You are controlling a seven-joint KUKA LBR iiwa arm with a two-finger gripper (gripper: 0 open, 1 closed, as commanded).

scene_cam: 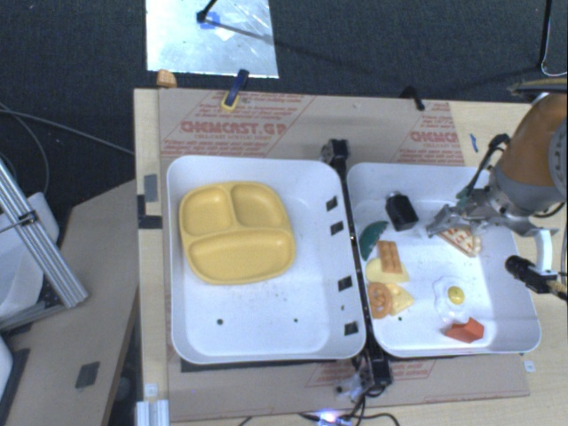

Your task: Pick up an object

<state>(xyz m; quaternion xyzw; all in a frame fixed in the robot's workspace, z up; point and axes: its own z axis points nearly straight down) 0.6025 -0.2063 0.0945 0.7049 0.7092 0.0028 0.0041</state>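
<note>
Item one, my arm (537, 158): it enters from the right, the orange band high at the frame's edge, the grey wrist bent down and left into the right bin (506, 331); the gripper (448, 224) sits low over that bin's upper middle, its tip just beside a pizza-slice toy (462, 239); whether it is parted or closed I cannot tell from here, and I see nothing held in it.

Item two, contents of the right bin, working outward from the gripper: the pizza-slice toy, lying flat just below the tip; a small black block (401, 211) to the left, near the upper wall; a dark green piece (371, 232) by the left wall; a tan cracker-like bar (389, 255) below it; a pale yellow piece (389, 273) touching that bar; an orange pretzel shape (380, 301) beside a yellow wedge (401, 300); a fried egg toy (454, 295) toward the middle; a red-orange wedge (464, 330) near the front wall.

Item three, the left bin (257, 344): one yellow divided plate (237, 232), upright, in its upper left half.
</note>
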